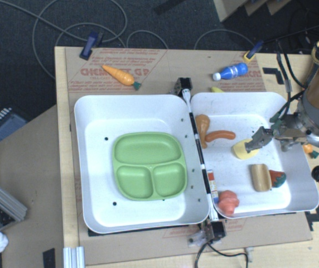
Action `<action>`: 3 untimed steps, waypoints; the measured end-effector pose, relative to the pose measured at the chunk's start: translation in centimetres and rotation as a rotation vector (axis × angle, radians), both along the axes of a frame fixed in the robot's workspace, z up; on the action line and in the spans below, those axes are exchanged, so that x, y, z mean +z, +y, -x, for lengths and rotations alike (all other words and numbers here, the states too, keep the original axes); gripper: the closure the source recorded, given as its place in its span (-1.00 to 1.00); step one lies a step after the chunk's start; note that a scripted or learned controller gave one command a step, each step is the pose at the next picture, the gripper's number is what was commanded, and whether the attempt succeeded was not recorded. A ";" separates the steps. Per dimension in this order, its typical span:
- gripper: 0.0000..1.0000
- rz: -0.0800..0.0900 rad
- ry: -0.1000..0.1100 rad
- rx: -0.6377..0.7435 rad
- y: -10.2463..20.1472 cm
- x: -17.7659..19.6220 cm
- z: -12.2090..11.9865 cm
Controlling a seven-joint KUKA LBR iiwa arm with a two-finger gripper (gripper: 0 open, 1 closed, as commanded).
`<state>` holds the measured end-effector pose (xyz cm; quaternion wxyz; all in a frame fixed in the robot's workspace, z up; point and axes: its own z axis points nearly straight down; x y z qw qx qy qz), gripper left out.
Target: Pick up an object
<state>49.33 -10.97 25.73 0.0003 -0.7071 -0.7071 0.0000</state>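
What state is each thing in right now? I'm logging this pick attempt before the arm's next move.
gripper: low in the right bin, at the yellow piece.
yellow piece: on the bin floor, grasp unclear.
sausage: lying flat, free.
bread roll: lying flat, free.
pink toy: in the bin's near-left corner.
green divided plate: flat in the left bin.
carrot: outside the bins.
blue bottle: outside, on its side.

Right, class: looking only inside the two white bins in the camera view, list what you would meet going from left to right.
Green divided plate → orange curved piece → sausage → pink toy → yellow piece at the gripper → tan block
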 end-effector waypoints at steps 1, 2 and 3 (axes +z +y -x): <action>-1.00 0.002 -0.002 -0.001 -7.4 -17.3 -0.7; 1.00 0.002 -0.003 -0.002 -7.4 -16.3 -0.7; 1.00 0.000 -0.003 0.002 -1.8 -9.0 -8.9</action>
